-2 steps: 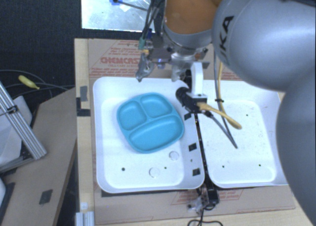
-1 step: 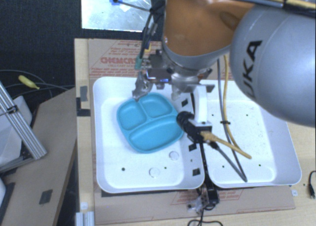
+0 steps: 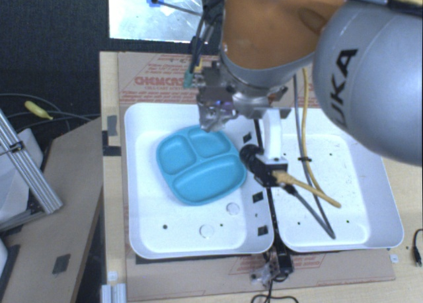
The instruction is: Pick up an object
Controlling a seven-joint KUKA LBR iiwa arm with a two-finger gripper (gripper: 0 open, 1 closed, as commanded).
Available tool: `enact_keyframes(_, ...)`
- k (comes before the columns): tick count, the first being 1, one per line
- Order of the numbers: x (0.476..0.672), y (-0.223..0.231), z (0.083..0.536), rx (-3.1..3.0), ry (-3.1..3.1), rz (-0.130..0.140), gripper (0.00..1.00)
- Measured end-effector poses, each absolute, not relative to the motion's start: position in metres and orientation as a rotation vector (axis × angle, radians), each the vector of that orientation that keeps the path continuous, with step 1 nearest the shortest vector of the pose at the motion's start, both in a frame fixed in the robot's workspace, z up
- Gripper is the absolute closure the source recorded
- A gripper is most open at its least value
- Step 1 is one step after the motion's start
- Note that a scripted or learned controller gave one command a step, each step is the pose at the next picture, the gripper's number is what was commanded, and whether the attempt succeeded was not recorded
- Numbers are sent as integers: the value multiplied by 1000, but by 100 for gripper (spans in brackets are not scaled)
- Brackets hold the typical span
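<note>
One blue three-compartment plate [image 3: 200,173] | flat in left bin [image 3: 149,229] | tool [image 3: 213,122] state unclear

Floor: dark carpet [image 3: 53,30] is seen behind the bench.
Light: a bright reflective patch [image 3: 142,0] is seen at top.
Bench: brown cardboard [image 3: 155,73] is laid under the bins.
Left edge: aluminium framing [image 3: 26,169] is seen.
</note>
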State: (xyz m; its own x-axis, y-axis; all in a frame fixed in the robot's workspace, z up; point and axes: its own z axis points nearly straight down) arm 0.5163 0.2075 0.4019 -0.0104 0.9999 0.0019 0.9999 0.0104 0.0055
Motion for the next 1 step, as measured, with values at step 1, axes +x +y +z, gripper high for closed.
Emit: enact_keyframes(1, 485, 222, 382, 2216, 2229, 0, 100)
